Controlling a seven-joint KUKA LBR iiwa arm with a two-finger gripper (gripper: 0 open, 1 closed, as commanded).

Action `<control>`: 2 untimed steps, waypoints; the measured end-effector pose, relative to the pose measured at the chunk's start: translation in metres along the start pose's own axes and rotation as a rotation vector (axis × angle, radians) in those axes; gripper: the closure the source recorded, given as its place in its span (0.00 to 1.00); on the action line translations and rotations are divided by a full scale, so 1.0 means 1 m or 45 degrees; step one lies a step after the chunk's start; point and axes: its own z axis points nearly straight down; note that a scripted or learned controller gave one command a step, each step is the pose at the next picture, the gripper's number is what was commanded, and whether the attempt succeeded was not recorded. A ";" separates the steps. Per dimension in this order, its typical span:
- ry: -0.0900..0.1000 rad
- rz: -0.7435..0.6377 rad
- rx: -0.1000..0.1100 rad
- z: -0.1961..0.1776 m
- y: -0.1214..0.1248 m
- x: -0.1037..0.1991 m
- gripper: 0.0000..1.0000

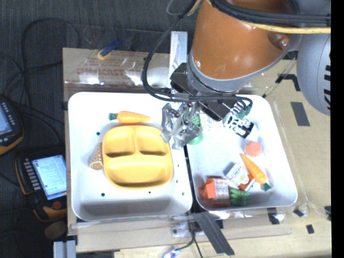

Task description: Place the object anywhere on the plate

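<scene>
Plate (137, 157): 1, yellow; carrots: 2.

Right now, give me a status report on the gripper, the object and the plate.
Gripper over the seam between the bins, something green by its fingers, grasp unclear. Yellow plate in left bin, nothing on it. Carrot lies behind the plate.

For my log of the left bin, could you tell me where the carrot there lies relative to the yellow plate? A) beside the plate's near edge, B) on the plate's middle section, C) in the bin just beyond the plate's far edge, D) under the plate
C: the carrot lies on the bin floor along the far edge of the yellow plate, not on it.
</scene>
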 end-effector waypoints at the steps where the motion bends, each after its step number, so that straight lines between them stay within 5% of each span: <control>1: 0.002 -0.411 -0.001 0.034 -0.013 0.018 1.00; 2: -0.002 -0.407 -0.001 0.025 -0.013 0.016 1.00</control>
